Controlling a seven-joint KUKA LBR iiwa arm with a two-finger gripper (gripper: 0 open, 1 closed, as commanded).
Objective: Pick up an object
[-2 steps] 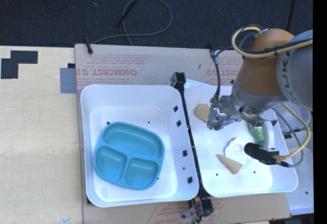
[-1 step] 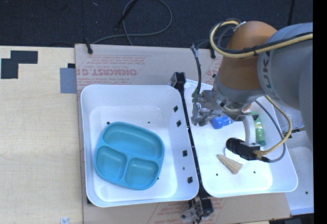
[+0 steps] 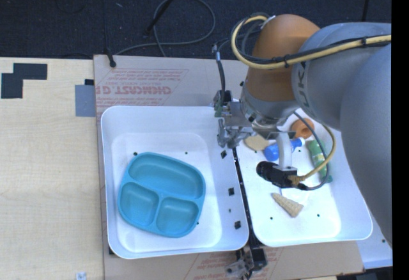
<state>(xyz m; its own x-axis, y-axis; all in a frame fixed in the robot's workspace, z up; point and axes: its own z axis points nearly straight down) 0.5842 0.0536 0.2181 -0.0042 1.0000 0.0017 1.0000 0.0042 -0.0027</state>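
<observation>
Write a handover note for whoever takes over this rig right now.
Gripper: low over the divide between the bins, far end; whether it is open or shut cannot be told, and nothing shows in its grasp.
Left bin: blue plate.
Right bin: tan cone, blue piece, green piece, orange piece.
Done: nothing lifted.
Left: grasp one object and raise it.

I am watching through the single camera, hanging above the left bin (image 3: 153,112) and looking down on it at a slant (fairly close in), taking in the right bin (image 3: 319,221) beside it and dark floor (image 3: 96,4) beyond it.
</observation>
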